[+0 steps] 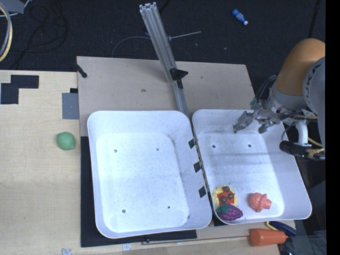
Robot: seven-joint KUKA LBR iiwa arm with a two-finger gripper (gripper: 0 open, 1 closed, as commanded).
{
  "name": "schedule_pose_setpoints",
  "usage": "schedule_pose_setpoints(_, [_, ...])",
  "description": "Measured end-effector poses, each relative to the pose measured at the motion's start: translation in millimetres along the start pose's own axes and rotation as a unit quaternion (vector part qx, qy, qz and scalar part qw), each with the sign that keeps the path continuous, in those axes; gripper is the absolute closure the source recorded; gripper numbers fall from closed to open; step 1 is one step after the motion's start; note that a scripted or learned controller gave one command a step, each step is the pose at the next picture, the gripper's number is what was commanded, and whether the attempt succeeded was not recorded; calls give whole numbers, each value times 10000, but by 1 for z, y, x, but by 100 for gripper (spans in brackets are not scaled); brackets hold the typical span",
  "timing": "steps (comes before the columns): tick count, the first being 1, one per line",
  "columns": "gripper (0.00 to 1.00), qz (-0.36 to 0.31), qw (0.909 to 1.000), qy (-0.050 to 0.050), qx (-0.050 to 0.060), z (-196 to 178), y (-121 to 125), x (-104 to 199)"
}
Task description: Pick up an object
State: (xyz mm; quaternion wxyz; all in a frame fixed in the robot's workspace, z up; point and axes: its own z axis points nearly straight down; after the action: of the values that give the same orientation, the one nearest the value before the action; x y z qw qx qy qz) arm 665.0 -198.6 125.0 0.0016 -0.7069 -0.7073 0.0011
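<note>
My gripper (253, 125) hangs over the far right part of the right bin (241, 158), its two fingers spread apart with nothing between them. Near that bin's front edge lie a yellow and purple toy (227, 202) and a pink-orange toy (260, 201), well below the gripper in the view. The arm with its orange band (300, 62) comes in from the right.
The left bin (141, 171) stands beside the right one. A green ball (66, 141) rests on the bench to the left. An orange object (267, 237) lies outside the right bin's front edge. A metal rail (164, 54) runs back from between the bins.
</note>
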Motion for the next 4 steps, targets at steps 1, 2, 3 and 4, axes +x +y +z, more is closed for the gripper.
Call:
schedule_pose_setpoints(1, [100, -3, 10000, -5, -21, -13, 1, 0])
schedule_pose_setpoints(2, [100, 6, 10000, -9, -38, -56, -2, 0])
schedule_pose_setpoints(3, [100, 6, 10000, -8, -34, -92, -2, 0])
schedule_pose_setpoints(4, [100, -7, 10000, -3, -22, -99, -16, 41])
